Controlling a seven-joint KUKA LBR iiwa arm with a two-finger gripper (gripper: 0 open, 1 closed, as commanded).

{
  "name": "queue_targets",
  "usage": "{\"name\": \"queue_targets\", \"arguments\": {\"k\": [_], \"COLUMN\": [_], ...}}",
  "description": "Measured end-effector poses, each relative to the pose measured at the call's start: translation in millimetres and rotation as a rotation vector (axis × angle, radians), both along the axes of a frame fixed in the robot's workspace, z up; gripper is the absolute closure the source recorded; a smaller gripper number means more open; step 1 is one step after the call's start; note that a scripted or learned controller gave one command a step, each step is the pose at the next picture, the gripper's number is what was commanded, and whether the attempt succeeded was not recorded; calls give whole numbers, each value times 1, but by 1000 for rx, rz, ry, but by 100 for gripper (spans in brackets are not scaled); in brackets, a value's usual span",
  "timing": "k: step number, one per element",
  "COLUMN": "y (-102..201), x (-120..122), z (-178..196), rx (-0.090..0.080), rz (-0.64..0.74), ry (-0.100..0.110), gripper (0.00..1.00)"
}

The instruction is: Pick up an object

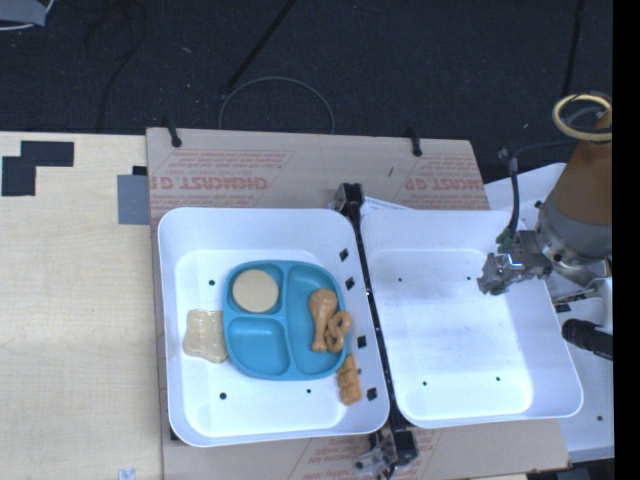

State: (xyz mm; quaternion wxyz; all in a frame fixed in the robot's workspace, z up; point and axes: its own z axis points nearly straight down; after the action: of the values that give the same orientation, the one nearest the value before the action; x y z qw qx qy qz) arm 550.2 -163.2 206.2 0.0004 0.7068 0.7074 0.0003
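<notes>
**Pick not started — every obj still in the left bin**

The objs all sit in the left bin [262,230]. A blue divided tray [283,320] lies mid-bin w/ a round tan disc [254,290] in its top-left section and a tan pretzel-like piece [328,319] in its right section. A pale flat piece [205,335] touches the tray's left edge; a small orange-brown piece [348,380] lies just off its lower-right corner, near the bin's right wall.

My pincer [492,276] hovers at the right bin's [470,408] upper-right part, well apart from them; nothing is in it, but open or clenched I can't tell. Left: reach, grasp, lift.

Cardboard [240,173] under the bins has reddish print, upside down and unclear.
</notes>
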Motion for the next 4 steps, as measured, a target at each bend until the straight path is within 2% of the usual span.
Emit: {"name": "queue_targets", "arguments": {"k": [1,2,4], "y": [-1,58,165], "x": [0,-15,-12], "z": [31,26,20], "rx": [0,3,3], "rz": [0,3,4], "ry": [0,5,5], "gripper": [100,100,100]}}
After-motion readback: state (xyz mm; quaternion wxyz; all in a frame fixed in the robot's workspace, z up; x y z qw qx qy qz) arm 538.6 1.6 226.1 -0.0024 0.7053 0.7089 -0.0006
